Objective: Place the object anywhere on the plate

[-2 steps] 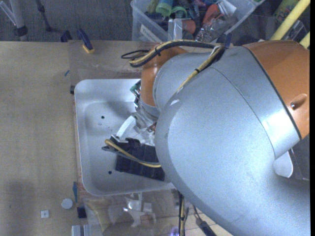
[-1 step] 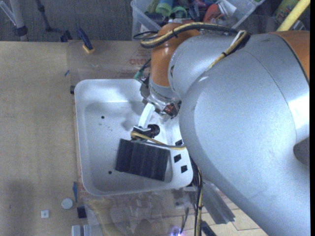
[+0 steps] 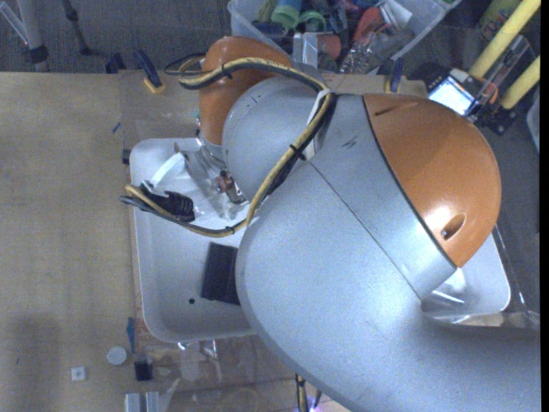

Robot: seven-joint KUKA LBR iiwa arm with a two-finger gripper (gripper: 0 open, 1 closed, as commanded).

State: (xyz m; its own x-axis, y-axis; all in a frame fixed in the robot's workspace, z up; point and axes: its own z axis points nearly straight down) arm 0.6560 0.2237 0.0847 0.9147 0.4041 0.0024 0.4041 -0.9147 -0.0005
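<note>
Arm [image 3: 369, 264] bulk, grey with orange bands, covers most of the white bin [image 3: 167, 307] from the right. Black rectangular object [image 3: 220, 274] lies flat on the bin floor, partly hidden beside the arm. Gripper [image 3: 206, 178] sits further back over the bin; its grip state cannot be determined. Clutter-filled tub [image 3: 343, 7] stands beyond.

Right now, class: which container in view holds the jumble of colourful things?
The clear tub at the top edge, behind the arm; the white bin below it shows a flat black object.
</note>
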